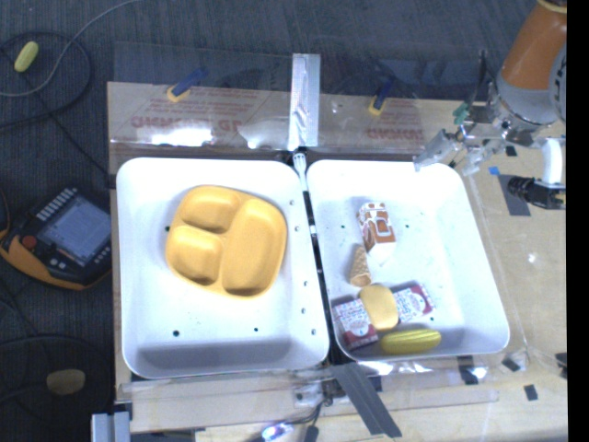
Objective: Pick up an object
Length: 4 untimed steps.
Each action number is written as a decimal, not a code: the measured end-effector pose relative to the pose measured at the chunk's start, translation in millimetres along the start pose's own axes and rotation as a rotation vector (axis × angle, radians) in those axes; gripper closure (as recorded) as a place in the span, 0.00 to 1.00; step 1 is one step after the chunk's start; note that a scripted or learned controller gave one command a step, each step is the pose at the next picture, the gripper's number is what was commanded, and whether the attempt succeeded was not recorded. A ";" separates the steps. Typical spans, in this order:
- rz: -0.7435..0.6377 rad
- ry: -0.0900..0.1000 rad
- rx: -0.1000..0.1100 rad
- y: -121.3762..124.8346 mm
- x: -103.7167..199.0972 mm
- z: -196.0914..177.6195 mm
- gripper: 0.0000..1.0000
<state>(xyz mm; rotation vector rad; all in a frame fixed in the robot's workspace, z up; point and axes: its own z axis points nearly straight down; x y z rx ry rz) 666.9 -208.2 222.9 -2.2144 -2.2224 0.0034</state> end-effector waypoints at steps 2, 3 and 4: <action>0.374 0.007 -0.002 5.3 -4.8 108.8 0.00; 0.325 -0.004 -0.012 -5.5 71.2 135.1 0.00; 0.322 -0.006 -0.011 -4.4 71.2 126.6 1.00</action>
